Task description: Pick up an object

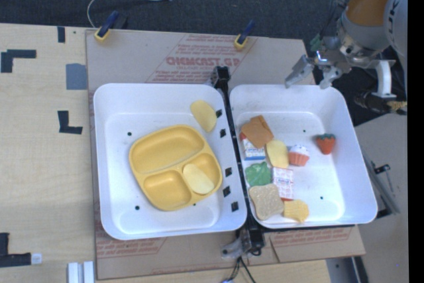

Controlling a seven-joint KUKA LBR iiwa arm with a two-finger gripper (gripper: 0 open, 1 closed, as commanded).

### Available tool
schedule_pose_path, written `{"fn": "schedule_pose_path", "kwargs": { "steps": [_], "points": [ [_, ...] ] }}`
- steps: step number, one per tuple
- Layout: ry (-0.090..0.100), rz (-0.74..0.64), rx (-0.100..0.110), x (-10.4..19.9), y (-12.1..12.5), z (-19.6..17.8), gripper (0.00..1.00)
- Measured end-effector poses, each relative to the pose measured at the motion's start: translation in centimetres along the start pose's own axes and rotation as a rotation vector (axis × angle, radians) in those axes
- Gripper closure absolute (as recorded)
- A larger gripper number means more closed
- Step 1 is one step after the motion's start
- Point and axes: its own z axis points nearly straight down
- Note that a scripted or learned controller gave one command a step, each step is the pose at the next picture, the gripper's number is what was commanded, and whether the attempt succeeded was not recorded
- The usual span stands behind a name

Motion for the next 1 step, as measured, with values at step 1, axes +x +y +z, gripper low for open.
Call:
{"fn": "schedule_pose_path", "kwargs": {
  "steps": [1],
  "points": [
    [0.001, 0.003, 0.009, -3.03, -4.26, 16.25, 0.0]
  ]
}}
